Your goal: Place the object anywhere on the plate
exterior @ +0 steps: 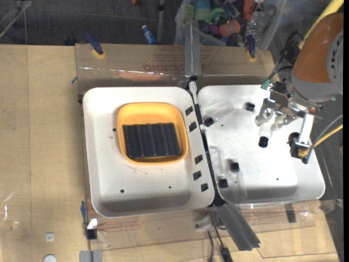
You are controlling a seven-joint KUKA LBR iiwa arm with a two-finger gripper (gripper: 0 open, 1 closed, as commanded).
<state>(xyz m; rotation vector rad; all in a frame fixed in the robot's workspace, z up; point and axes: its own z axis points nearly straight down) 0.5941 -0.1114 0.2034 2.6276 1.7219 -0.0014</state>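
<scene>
A dark grey ribbed rectangular object (151, 140) lies flat on the yellow plate (150, 111), which sits in the left bin (103, 190). My gripper (281, 144) hangs over the right bin (283, 187), near that bin's right side and far from the plate. Its fingers (263, 141) stand apart with only the white bin floor showing between them, so it is open and holds nothing.
Small dark bits lie on the right bin's floor (233, 166) (250, 106). A divider with black clips (197, 146) runs between the bins. A clear tub of coloured toys (229, 10) stands behind the bench. The orange-banded arm (322, 42) comes in from the right.
</scene>
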